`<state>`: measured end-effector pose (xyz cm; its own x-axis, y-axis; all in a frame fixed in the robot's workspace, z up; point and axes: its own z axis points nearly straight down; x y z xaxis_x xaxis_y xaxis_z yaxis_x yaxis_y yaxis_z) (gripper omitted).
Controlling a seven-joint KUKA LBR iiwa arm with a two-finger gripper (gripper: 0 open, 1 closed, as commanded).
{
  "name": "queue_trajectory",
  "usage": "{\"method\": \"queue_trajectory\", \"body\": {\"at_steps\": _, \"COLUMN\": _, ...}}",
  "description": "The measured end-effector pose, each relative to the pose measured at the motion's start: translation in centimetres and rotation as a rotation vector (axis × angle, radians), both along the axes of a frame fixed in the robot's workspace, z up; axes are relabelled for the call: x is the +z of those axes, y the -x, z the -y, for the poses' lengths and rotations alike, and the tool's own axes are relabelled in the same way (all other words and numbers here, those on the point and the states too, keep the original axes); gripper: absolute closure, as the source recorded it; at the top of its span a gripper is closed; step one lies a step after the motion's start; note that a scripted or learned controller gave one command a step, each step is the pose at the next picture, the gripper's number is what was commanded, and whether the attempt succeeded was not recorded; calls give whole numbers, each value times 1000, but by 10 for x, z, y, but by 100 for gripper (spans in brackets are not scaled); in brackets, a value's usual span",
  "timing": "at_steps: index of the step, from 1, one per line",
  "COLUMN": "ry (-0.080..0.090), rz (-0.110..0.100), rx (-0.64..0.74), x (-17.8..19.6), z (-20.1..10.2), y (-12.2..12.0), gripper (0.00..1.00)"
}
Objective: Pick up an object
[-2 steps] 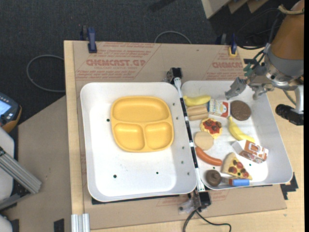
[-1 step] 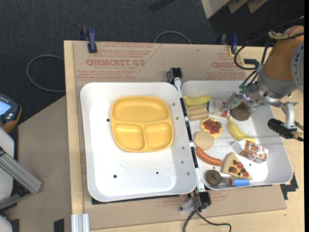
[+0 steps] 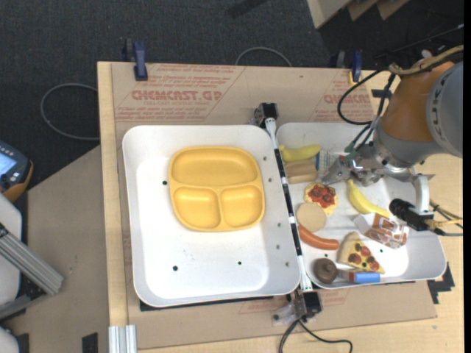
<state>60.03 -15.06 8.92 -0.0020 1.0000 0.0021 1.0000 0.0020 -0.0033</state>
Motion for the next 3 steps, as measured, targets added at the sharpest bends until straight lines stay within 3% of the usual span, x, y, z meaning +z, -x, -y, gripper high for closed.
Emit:
{"method": "queue_trajectory", "body": {"at_steps": 1, "ry": 2, "rz": 5, "rx": -6, "x": -3, "z": 23, "y": 39, "gripper": 0}}
{"method": "queue_trajectory", "body": {"at_steps": 2, "ry": 4, "rz": 8, "rx": -3, "x": 7, "z": 22, "y": 37, "gripper": 100}}
{"method": "queue_trajectory", "body": {"at_steps": 3, "ry": 0, "rz": 13, "rx": 9, "x": 101, "z": -99, "y": 27, "gripper": 100}}
